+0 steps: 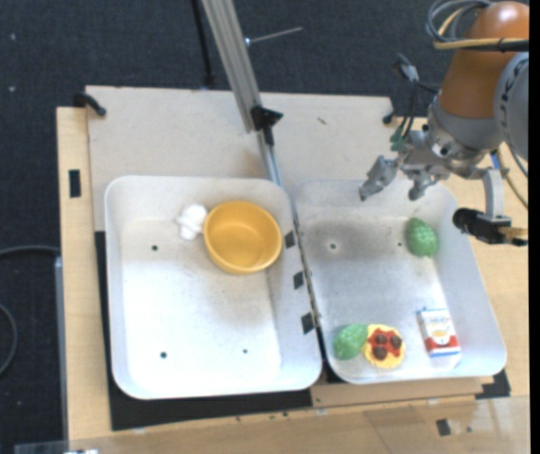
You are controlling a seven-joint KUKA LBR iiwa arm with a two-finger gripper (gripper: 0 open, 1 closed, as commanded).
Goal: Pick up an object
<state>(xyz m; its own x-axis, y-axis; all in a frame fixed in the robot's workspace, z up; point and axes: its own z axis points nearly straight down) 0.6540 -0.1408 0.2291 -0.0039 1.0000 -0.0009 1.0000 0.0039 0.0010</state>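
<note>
My gripper (397,185) hangs over the far edge of the right bin (383,263), open, with nothing between its fingers. A green round object (422,238) lies a little in front of and to the right of it. At the bin's near edge lie a green leafy piece (350,340), a yellow item with red spots (385,345) and a small white and red carton (438,333). In the left bin (165,339), a yellow bowl (242,236) sits at the far side with a small white object (192,220) touching its left rim.
A slanted metal post (236,60) rises from the back of the bench between the bins. The grey arm with its orange band (482,60) comes in at the upper right. A black part (482,223) sticks out over the right bin's rim.
</note>
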